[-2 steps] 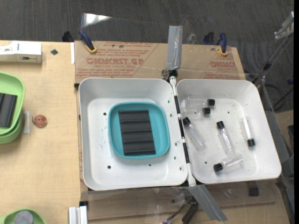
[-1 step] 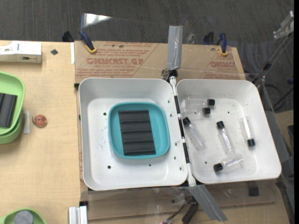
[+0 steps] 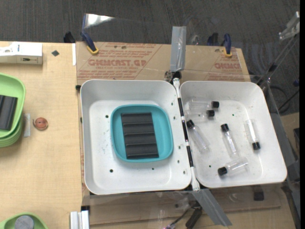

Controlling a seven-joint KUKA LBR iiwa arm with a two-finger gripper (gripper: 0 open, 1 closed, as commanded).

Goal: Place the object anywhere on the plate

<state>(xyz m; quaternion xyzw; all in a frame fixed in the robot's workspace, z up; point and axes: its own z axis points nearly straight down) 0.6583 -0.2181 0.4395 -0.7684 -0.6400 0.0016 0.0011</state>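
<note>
Two white bins side by side, plate in the left one, vials in the right.

The teal plate (image 3: pixel 141 133) sits mid-floor in the left bin (image 3: pixel 93 142), white floor bare all round it, widest toward the near edge; a ribbed black insert (image 3: pixel 139 135) covers its middle. In the right bin (image 3: pixel 267 128), six clear vials (image 3: pixel 228 138) with black caps lie scattered and apart: two near the far-left corner, one along the left wall, one central, one toward the right edge, one near the front edge.
</note>
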